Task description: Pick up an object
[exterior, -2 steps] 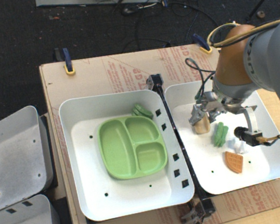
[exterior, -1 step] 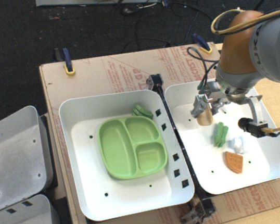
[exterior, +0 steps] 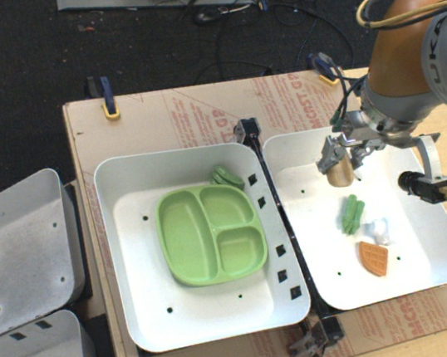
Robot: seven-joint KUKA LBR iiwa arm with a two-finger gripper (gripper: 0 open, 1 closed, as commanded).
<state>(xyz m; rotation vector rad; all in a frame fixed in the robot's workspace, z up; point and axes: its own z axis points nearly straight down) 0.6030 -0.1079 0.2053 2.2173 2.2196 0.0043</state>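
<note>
fig. one arm over two bins. the gripper (exterior: pixel 338 165) hangs over the far left part of the right bin (exterior: pixel 321 238), close to the wall it shares with the left bin (exterior: pixel 135 255). whether the pincer is wide or narrow cannot be told from this slant. a small tan piece (exterior: pixel 340 175) shows directly under it; whether that piece is gripped or merely lies on the bin floor cannot be told either. the other candidates lie on the near side of the gripper in the same bin: a green piece (exterior: pixel 352 214) closest to it, a pale scrap (exterior: pixel 376 231) just to the right of that, and an orange wedge (exterior: pixel 374 259) nearest of all. the three sit close together but seemingly apart.

judged step: closing on, or lifting, one object. to do it well, the descent should be straight down and centred on a single piece, with the grip set across its narrow side, and the lift vertical until clear of the rim.

edges and room: the shared wall on the left is the closest obstacle. the bin floor towards the far right is bare and gives room to approach. the left bin holds a green divided plate (exterior: pixel 213 234) with a small green item (exterior: pixel 226 176) at its far right corner, well apart from the work.
</note>
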